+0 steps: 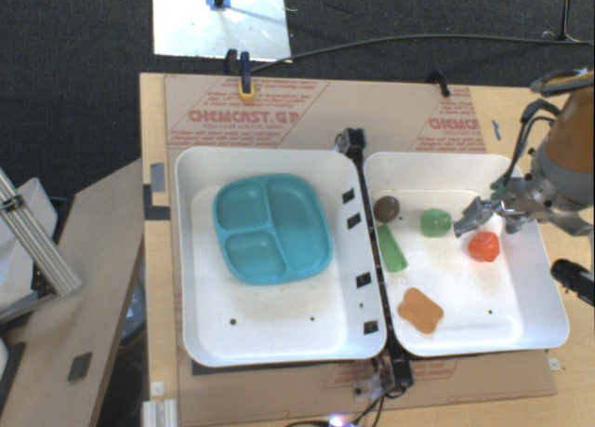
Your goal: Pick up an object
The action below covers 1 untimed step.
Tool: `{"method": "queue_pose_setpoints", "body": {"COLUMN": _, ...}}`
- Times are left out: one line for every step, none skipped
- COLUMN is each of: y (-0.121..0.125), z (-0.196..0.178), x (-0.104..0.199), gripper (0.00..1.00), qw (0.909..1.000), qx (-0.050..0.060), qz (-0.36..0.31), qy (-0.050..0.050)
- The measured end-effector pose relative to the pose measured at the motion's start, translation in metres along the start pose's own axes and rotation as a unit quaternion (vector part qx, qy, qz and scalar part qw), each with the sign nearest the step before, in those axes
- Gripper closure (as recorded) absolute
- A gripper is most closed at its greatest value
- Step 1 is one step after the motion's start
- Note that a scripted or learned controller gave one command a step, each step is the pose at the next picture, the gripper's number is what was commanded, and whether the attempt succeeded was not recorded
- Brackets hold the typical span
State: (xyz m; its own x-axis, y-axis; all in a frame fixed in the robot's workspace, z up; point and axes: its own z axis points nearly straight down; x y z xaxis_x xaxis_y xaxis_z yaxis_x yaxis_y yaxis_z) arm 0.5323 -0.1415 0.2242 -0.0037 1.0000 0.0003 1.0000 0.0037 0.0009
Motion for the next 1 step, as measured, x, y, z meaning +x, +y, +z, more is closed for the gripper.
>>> {"method": "queue_pose_setpoints", "body": {"y": 0.0052, "z": 0.0609, "x": 0.0033, "gripper": 0.00, "qw": 1.0000, "qx": 0.001, "qz": 0.001, "qy": 0.000}}
